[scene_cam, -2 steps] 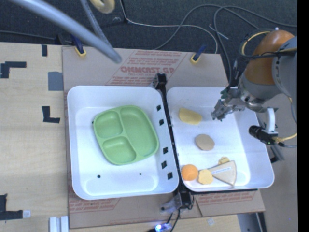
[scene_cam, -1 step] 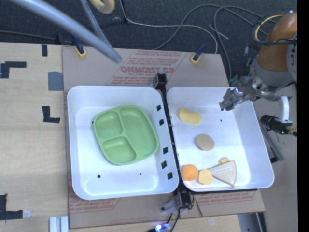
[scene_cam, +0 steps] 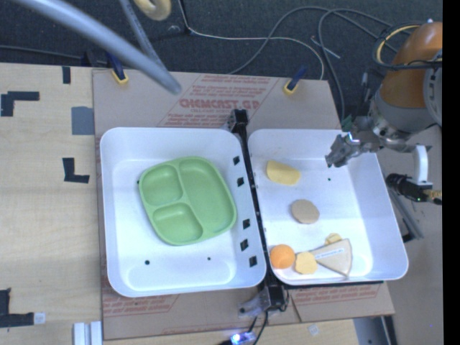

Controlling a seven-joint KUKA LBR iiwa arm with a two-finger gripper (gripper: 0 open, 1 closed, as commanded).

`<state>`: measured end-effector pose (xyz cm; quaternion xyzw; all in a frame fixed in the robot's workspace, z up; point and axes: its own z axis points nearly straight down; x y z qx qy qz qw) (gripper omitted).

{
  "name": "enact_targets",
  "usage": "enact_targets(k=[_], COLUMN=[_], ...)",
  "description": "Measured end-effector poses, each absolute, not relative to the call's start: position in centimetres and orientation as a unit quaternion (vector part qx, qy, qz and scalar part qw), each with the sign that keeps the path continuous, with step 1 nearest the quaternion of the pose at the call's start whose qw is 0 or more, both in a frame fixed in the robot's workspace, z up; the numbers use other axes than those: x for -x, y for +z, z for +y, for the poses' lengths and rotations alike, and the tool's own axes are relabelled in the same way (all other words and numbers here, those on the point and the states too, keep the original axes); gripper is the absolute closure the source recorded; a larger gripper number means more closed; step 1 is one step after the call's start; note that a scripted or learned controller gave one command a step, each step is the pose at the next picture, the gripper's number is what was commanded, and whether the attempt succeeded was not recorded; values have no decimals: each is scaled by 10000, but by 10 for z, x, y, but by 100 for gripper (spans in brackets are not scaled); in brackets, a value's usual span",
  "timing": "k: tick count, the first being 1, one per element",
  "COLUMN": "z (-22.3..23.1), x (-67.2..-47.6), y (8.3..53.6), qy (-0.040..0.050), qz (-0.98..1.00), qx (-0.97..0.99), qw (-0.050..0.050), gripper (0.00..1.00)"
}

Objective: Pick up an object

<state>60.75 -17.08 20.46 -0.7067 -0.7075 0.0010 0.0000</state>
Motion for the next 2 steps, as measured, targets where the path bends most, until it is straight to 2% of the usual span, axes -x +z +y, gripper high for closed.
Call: enact_targets(k=[2], z=[-56], x=[-604], y=[214], qy=[7], qz=[-7088], qx=[7054], qw=[9], gripper=[100])
